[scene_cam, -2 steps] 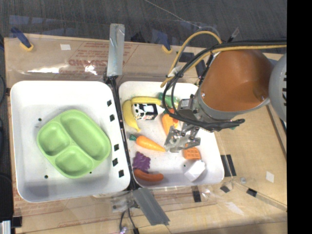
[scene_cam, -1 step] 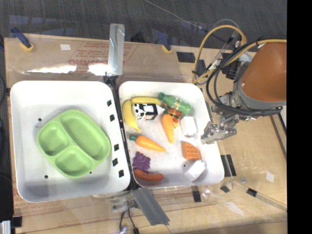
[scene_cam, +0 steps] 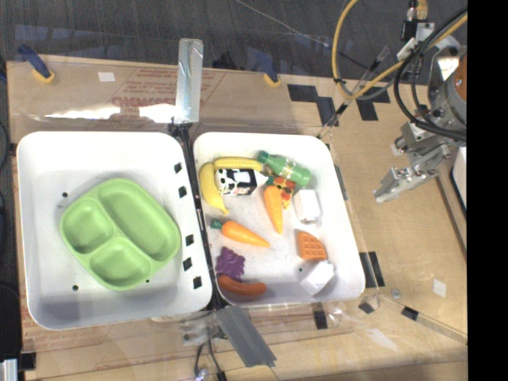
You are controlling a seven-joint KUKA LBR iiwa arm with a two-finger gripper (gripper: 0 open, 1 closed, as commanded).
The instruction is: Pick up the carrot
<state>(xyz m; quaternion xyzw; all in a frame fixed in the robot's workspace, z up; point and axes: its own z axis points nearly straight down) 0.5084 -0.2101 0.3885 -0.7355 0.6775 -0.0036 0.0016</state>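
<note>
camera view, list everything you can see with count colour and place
bins: 2, white, side by side on the bench
divided plate: 1, green, left bin
carrots: 2, orange, middle of right bin
banana: 1, yellow, right bin, back left
cow-print carton: 1, black and white, beside banana
bottle: 1, green, right bin, back
waffle: 1, orange, right bin, right side
grapes: 1 bunch, purple, front left
sausage: 1, brown-red, front edge
white blocks: 2, right side
gripper: 1, grey, outside the bins, right
</note>
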